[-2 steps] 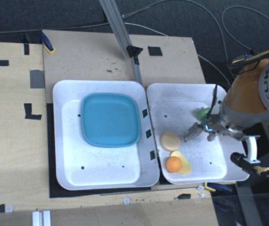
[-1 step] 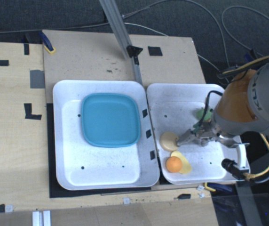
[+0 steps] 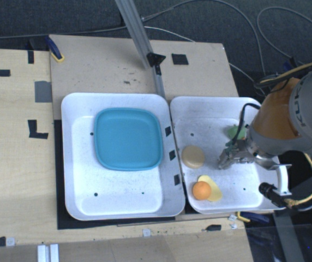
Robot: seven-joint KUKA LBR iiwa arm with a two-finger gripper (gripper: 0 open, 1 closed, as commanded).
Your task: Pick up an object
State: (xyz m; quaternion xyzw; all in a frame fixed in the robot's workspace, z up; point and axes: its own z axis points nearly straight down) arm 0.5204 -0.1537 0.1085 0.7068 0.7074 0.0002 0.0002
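Note:
The right bin holds a tan round object, an orange ball resting on a pale yellow piece, and a green object partly hidden by the arm. My gripper is low inside this bin, to the right of the tan round object and just below the green one. I see nothing between its fingers. The grey arm with its orange band comes in over the bin's right side.
A large blue square plate lies in the left bin. A metal pole slants down to the divider between the bins. Cables run across the dark floor at the top right.

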